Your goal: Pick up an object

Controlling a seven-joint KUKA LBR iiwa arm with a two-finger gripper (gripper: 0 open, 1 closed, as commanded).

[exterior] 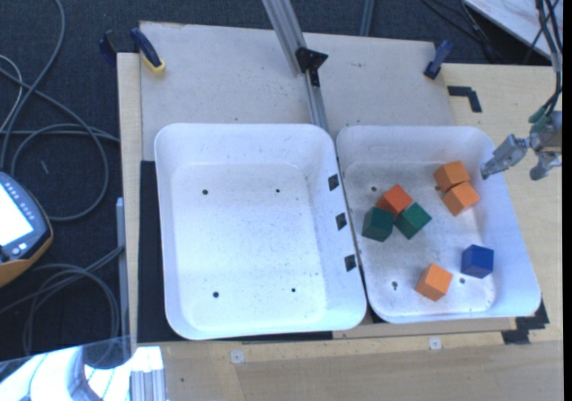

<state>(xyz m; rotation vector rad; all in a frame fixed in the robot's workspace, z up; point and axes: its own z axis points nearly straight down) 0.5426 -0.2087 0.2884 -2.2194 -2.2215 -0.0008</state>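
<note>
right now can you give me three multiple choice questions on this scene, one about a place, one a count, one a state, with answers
1. Which bin holds the blocks?
A. the bin on the view's left
B. the bin on the view's right
C. both bins

2. How many orange blocks lie in that bin?
A. two
B. four
C. six

3. Where is the gripper?
A. at the right bin's far right rim, holding nothing
B. pressed onto the blue block
C. above the left bin

Answers:
1 B: all the blocks lie in the right bin.
2 B: two orange blocks sit at the far right, one by the green blocks, one near the blue block.
3 A: the gripper sits at the rim with no block between its fingers.
</note>
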